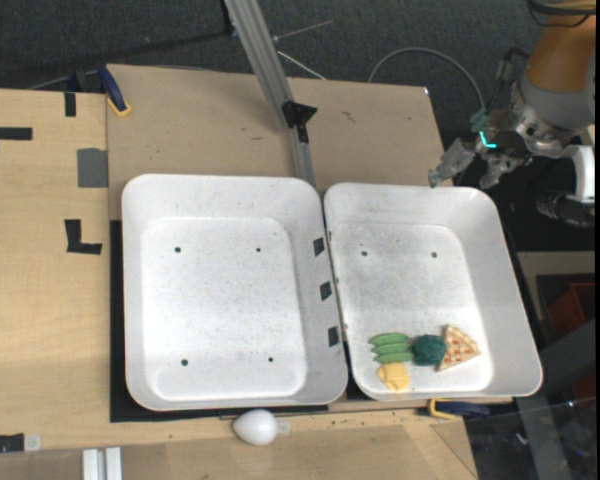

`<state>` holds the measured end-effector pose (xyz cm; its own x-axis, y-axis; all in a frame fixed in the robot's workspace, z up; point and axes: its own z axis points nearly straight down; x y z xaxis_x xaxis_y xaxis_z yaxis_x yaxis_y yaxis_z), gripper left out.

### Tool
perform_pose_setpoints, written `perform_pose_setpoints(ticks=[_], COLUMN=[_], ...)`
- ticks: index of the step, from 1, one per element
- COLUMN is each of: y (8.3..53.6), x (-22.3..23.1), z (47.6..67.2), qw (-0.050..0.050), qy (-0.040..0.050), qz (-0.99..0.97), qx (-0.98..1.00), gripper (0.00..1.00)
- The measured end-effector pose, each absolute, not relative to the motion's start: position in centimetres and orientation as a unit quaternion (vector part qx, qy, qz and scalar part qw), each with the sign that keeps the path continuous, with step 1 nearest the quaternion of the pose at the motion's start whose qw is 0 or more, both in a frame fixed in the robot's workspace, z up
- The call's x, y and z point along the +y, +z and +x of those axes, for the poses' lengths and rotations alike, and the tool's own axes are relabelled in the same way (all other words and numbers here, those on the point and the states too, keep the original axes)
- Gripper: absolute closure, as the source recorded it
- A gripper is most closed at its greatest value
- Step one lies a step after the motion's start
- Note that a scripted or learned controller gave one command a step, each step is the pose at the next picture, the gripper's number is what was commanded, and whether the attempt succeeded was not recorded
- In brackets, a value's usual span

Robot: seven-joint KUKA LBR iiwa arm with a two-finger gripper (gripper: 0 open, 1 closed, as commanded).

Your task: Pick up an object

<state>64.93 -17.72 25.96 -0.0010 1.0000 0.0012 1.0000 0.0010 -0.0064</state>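
Observation:
Four small toy foods lie near the front of the right bin (420, 213): a green pea pod (388, 343), a dark green broccoli piece (428, 348), a yellow piece (393, 375) and a pizza slice (459, 348). My gripper (468, 165) hangs just beyond the right bin's far right corner, well away from the toys. Its fingers are spread apart with nothing between them.
The left bin (220, 288) sits beside the right one. A white egg-shaped object (255, 427) rests on the bench in front of the left bin. A grey metal pole (270, 63) slants down to the gap between the bins at the back.

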Motion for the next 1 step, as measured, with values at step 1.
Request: perform_pose_setpoints(ticks=[1], y=[26.29], x=[-17.72], z=[65.01], qw=[0.000], qy=[0.0010], qz=[-0.706], qx=[-0.708], gripper=[0.00])
